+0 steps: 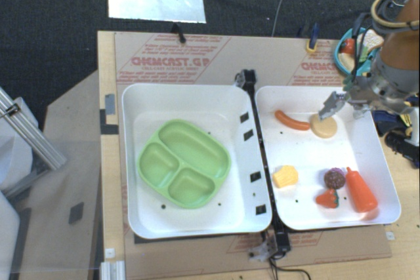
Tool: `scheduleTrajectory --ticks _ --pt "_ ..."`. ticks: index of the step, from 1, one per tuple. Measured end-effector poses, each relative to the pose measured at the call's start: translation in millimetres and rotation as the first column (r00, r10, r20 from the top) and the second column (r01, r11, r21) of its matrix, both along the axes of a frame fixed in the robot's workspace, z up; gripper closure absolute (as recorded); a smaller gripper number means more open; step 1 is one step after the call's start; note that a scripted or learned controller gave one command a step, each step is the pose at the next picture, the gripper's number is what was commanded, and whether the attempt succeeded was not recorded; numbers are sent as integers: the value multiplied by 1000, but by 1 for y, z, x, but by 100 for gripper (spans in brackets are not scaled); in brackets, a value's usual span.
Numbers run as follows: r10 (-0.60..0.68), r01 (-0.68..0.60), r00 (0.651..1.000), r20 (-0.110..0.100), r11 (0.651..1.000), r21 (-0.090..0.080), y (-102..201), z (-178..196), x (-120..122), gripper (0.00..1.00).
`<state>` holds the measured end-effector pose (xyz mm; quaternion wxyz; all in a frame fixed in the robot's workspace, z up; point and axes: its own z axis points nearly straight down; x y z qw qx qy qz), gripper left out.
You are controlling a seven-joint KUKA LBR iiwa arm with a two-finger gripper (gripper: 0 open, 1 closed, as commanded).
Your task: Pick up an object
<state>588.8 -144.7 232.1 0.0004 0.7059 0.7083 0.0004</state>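
The bench (197, 52) fills most of the view, a brown board with red lettering along its 12 o'clock edge. On it sit two shallow white bins side by side. The left bin (147, 98) holds a green divided plate (184, 162), lying flat near its centre with three compartments facing up. The right bin (374, 147) holds the small items.

The arm (399, 62) comes in from 3 o'clock, grey with an orange band, and reaches over the right bin's 1 o'clock corner. Its gripper (330, 107) hangs low above the bin's 12 o'clock half, tip just over a tan round biscuit (324, 128); whether the fingers are apart or together I cannot tell, and nothing is seen held between them.

An orange carrot (361, 191) lies at the bin's 4 o'clock, tilted. A sausage (291, 120) lies at 11 o'clock, just beside the biscuit on its 9 o'clock side. A yellow chunk (285, 176) sits at 7 o'clock. A purple ball (335, 177) rests just beside the carrot, with a red strawberry (327, 199) touching it at 6 o'clock.
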Motion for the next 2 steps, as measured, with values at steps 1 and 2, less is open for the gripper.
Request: scheduleTrajectory --ticks 1,2 --pt "3 -3 1000 4 1000 -1 0 11 1 100" --pt "2 -2 1000 20 1000 -7 -23 193 12 100"
